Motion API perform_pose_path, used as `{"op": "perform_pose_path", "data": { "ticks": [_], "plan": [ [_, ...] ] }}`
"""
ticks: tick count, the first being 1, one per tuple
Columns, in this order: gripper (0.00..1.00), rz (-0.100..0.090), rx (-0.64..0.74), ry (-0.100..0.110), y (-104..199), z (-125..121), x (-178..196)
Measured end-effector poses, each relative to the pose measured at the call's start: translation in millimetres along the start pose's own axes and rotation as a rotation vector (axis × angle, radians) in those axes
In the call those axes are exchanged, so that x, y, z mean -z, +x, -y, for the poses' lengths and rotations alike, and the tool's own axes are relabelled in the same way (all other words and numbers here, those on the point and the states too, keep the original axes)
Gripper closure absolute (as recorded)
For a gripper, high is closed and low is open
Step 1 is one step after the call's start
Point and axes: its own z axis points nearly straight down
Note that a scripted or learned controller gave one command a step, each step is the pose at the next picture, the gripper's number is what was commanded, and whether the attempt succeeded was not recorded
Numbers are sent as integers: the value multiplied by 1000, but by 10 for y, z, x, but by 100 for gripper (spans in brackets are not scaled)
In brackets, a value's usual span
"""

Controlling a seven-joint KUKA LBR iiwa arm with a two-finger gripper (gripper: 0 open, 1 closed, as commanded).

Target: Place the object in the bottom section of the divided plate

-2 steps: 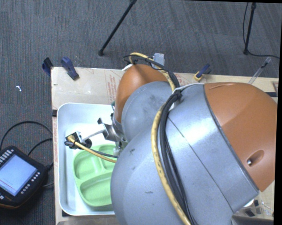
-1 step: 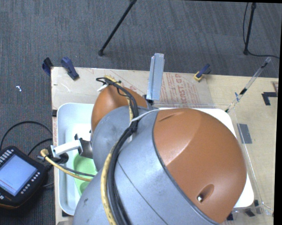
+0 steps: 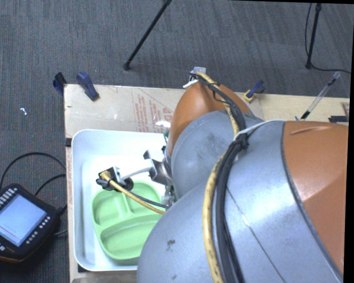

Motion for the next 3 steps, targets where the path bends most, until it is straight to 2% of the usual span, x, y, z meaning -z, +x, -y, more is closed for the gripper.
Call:
{"op": "perform_pose_path", "data": {
  "ticks": [1,2,3],
  "plan": [
    [100,4,87,1,-164,625,-494],
    [100,1,-5,2,159,705,-395],
    [100,0,-6,0,57,724,-316]
  ]
}}
